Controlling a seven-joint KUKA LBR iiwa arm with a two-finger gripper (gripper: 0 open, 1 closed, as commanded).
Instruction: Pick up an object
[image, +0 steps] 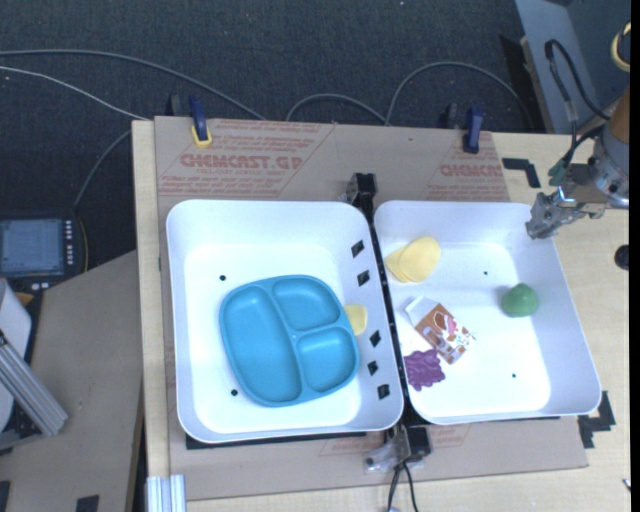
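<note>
Plainly, a round green ball (519, 300) lies near the right bin's (560, 395) right edge, while the gripper (548, 215) hovers at its upper right corner

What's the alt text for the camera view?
The gripper hovers at the right bin's upper right corner, above a green ball, yellow fruit, snack packet and purple grapes. The left bin holds a blue divided plate.

Green ball (519, 300), yellow lump (414, 259), snack packet (441, 331), purple grapes (424, 369) in right bin (560, 330).
</note>
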